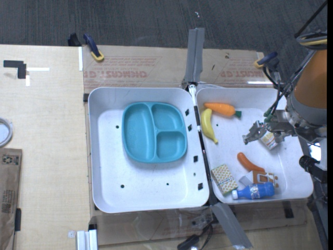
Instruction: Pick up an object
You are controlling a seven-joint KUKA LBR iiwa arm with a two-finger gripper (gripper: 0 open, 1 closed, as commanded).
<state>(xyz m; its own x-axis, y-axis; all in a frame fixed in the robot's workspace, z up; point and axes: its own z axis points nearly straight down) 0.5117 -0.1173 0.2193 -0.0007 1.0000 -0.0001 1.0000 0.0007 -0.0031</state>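
Gripper (256, 133) low over right bin (291, 100) | finger state: can't tell | small packet (269, 141) beside it, half hidden | arm cut off at right edge

A robot lab: two white bins (99, 155) clamped to a taped cardboard-topped bench (41, 113), dark carpet (130, 9) behind.

Only real text I could make out was the red lettering on the cardboard sheet (171, 66) lying behind the two bins. It was printed upside down and looked like "CHEMCO" something, repeated across the sheet. The brown paper bag (9, 186) at the left edge had a small recycling-style mark. The blue bottle (255, 192) had a label too, way too small to read.
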